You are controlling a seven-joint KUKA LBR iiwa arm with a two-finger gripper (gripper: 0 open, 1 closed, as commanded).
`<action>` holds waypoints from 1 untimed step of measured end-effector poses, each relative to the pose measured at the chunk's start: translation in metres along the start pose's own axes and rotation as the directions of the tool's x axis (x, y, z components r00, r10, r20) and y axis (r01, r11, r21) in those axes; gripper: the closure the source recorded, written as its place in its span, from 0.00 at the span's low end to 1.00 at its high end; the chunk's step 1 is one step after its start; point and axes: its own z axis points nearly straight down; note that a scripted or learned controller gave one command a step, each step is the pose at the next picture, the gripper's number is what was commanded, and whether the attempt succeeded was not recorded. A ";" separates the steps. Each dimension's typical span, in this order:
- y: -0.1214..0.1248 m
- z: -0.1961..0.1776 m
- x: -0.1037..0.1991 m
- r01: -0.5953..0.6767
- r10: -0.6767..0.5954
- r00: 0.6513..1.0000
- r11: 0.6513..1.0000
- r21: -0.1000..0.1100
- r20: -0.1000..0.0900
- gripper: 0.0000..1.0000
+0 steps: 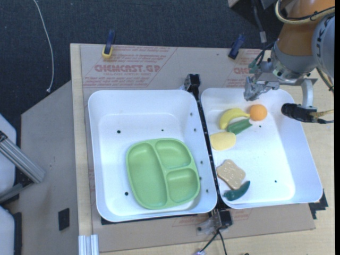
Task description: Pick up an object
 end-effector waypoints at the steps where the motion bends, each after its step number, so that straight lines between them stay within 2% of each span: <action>1: 0.001 -0.023 0.000 0.000 0.000 1.000 1.000 0.001 0.000 1.00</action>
